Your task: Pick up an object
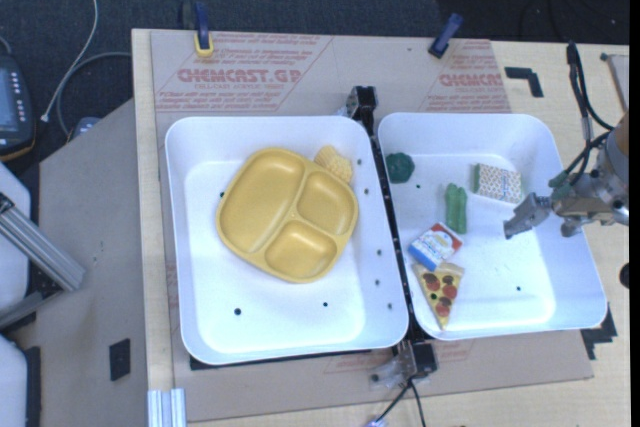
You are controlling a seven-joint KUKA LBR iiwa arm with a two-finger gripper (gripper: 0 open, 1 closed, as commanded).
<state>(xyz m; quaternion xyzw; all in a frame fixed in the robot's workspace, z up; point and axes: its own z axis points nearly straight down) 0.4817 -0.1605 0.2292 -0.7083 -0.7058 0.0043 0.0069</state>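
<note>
At the frame's right edge, the gripper (545,215) hangs over the right bin (575,300), its two fingers spread with nothing between them. Bare white floor lies below it, toward the lower right. The toys cluster to its left: patterned block (498,182) nearest, green pickle (457,208), milk carton (436,245), pizza slice (441,290). A yellow divided plate (288,213) sits in the left bin (200,295).

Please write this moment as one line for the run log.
gripper: over right bin, holding nothing | nearest: patterned block | green pickle, pizza slice: lying in bin
</note>
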